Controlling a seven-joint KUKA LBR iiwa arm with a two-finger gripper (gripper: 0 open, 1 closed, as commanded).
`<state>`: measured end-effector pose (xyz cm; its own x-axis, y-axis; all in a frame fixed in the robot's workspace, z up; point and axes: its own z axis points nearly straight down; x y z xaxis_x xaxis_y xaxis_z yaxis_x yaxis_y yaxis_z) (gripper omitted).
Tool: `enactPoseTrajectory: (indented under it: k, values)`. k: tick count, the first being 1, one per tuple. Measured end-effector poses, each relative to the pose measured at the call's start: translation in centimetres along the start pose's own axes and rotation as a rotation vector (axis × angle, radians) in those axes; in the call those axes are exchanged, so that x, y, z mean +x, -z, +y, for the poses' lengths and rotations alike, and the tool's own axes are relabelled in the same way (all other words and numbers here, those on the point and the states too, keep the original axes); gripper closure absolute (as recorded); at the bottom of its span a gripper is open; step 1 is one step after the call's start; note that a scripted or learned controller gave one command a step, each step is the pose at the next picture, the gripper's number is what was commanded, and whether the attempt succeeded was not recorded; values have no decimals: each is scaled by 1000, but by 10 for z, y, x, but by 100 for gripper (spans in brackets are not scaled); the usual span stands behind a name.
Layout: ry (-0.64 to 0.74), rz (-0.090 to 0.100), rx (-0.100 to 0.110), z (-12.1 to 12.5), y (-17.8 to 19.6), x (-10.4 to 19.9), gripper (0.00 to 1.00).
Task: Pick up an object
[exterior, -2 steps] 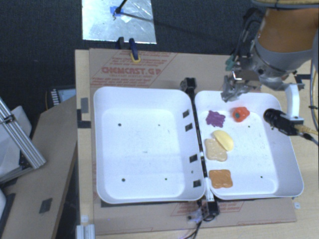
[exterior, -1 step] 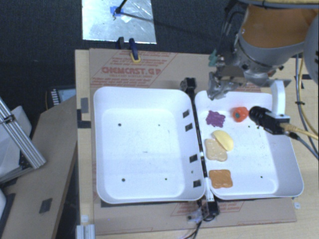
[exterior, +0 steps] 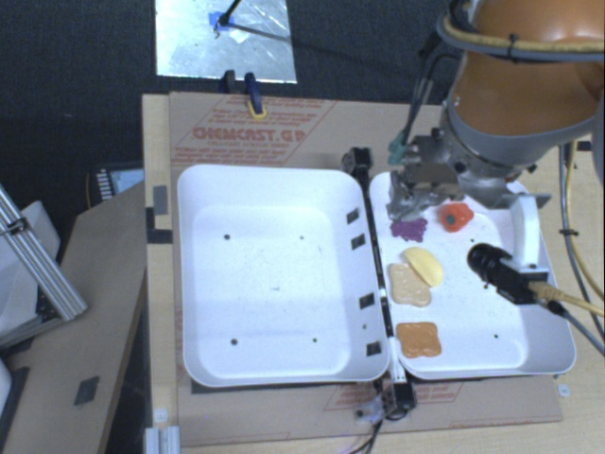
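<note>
Since nothing shows clamped in the gripper (exterior: 412,202), I count the pick as not yet made. Starting at the near end of the right bin (exterior: 515,348), a brown square piece (exterior: 419,340) lies flat in the near corner, on the side toward the left bin (exterior: 274,282). Farther into the right bin, a pale beige slice (exterior: 409,288) lies along that same side, and a yellow piece (exterior: 425,265) touches or overlaps its far edge. Toward the right bin's far end sits a small purple piece (exterior: 408,228), with a red-orange piece (exterior: 456,217) at about the same depth, nearer the bin's middle.

The gripper hangs low over that far end, right above the purple piece and possibly touching it. I cannot tell whether it is spread or pressed together, because the arm (exterior: 529,55) covers much of it from my angle. My judgement is that the approach is made and the purple piece is the likely target. The grasp and the lift clear of the right bin are left to do.
</note>
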<state>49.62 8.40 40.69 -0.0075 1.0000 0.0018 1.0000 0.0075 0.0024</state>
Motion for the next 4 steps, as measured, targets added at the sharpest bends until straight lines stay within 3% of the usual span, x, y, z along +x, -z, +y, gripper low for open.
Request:
enactPoseTrajectory:
  k: [1, 2, 3, 4]
  values:
    - [1, 1, -3, -9, 36, 42, 100]
    - [0, -4, 11, 6, -94, 76, 100]
    - [-14, -4, 2, -10, -90, -9, 100]
    - [-2, 0, -9, 19, -6, 11, 100]
